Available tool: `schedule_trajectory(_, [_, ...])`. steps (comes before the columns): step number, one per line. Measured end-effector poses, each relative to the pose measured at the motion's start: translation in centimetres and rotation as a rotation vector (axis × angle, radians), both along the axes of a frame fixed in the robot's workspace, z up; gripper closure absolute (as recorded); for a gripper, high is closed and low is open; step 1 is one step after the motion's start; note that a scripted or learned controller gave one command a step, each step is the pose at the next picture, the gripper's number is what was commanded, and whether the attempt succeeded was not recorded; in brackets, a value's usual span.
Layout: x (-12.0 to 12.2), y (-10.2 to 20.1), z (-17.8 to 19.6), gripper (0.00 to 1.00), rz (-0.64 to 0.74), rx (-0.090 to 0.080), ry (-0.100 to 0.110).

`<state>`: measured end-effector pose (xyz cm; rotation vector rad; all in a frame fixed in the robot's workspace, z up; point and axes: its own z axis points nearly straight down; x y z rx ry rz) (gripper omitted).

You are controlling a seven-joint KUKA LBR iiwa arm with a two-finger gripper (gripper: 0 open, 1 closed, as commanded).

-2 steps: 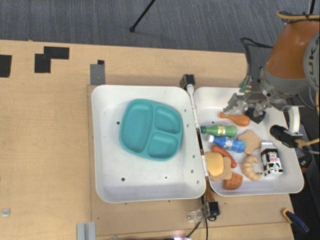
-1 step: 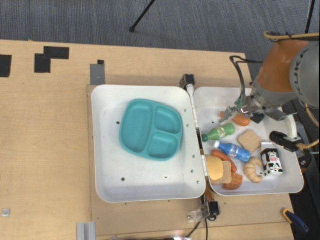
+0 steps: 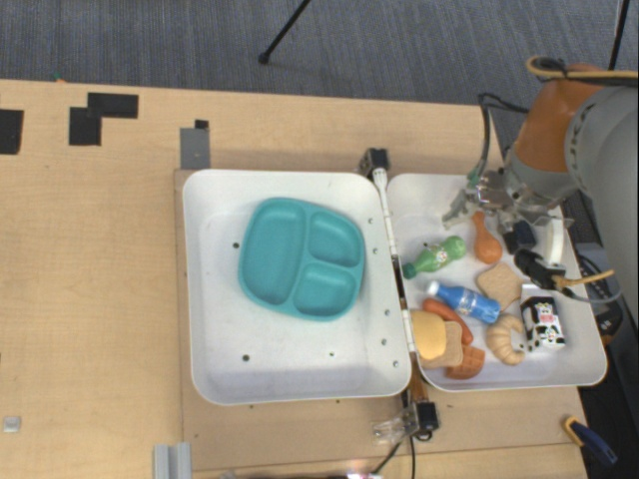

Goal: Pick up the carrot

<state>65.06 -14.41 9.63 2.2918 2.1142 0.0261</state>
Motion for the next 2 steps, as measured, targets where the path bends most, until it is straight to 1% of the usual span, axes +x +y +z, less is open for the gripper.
schedule_trajectory(1, [-5.4,-1.4,-0.9,0.0,0.128,0.002,0.022])
schedule_trajectory(2, [-5.0,-1.2,0.4,1.0,0.13,0.002,0.013])
